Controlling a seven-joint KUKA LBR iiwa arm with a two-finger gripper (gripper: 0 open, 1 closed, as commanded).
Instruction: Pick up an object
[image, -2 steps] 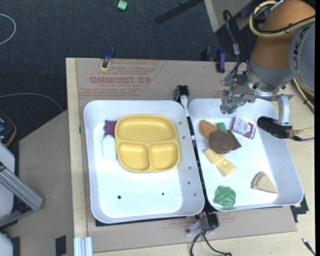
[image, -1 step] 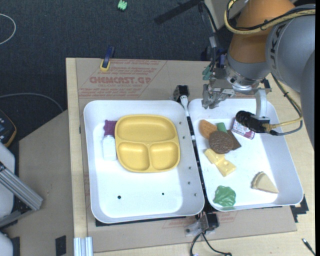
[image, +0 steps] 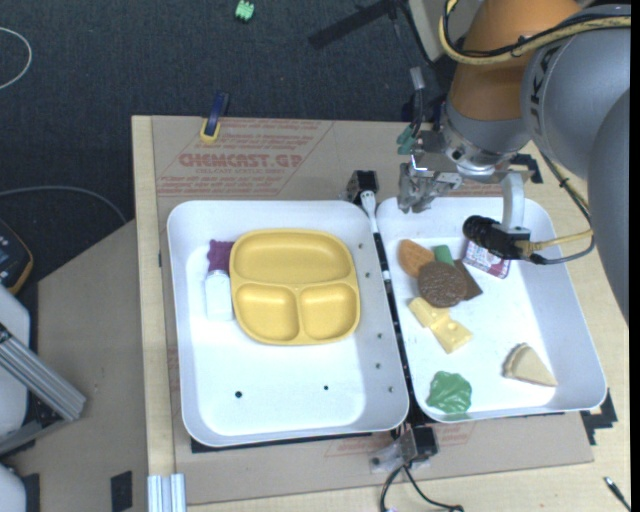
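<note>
Grey metal tool (image: 416, 196) hangs at the right bin's (image: 570, 300) upper left rim; can't tell its finger state. Below it lie a brown cookie (image: 441, 284) and cheese wedge (image: 441, 325).

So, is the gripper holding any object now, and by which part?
Nothing is held: the gripper hangs above the right bin's back edge with nothing between its fingers.

Probably a robotics lab: two white bins (image: 190, 330) sit on a cardboard sheet (image: 250, 150) printed CHEMCAST, with loose cables (image: 60, 195) on dark floor left of it and aluminium framing (image: 40, 375) further left.
</note>
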